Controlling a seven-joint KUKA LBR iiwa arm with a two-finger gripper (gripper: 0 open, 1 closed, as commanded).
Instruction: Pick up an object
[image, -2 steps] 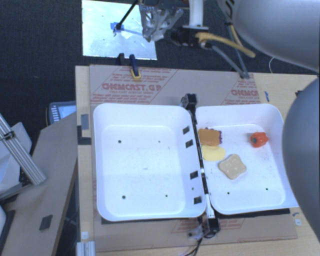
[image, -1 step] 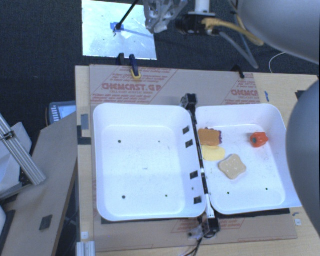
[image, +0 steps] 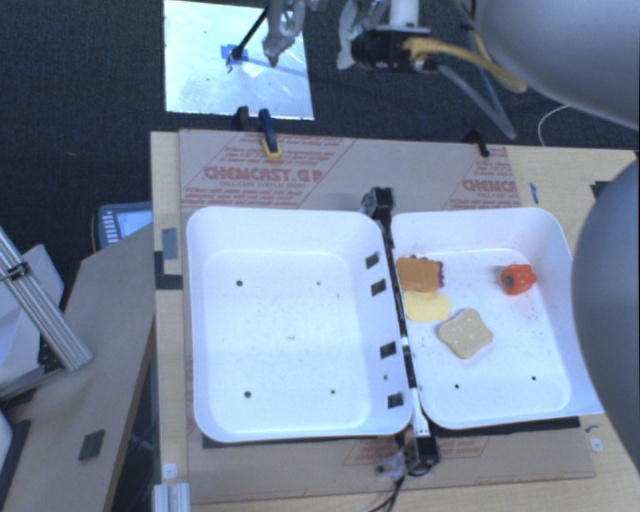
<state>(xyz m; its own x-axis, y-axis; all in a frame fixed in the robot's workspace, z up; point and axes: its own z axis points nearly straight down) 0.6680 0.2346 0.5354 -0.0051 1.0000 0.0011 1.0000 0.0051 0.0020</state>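
Where bins meet, orange block (image: 419, 273) lying crosswise

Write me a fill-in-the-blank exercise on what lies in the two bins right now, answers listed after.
1. All the small objects lie in the ____ bin as the camera sees it.
2. The toast-shaped tan piece lies nearer the camera than the flat ____ piece.
3. The orange-red object lies apart from the others, toward the view's ____ side.
4. The brown piece lies close to the ____ between the two bins.

Missing words: right; yellow; right; divide
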